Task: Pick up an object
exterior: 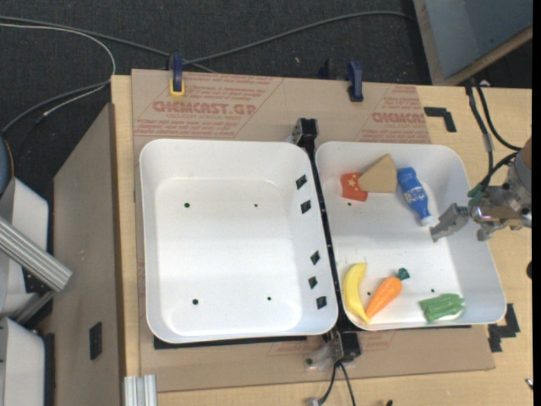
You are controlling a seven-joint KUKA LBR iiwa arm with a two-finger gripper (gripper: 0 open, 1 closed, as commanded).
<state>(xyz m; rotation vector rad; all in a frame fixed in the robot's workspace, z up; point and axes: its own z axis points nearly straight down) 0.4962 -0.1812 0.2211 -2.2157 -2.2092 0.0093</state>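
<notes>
Green toy [442, 307] low; pincer [463, 218] perhaps bare

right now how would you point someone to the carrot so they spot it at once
Start at the right-hand shallow white bin and go to its near edge. There a small orange toy carrot with a green tip lies tilted right beside a yellow plastic banana. It is the only orange, cone-shaped thing.

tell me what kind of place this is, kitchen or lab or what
Most likely a robotics lab or test bench, not a kitchen. Two shallow white bins sit clamped to a cardboard-covered bench, toy food like a banana and carrot lies in the right bin, and cables run across the dark floor.
</notes>
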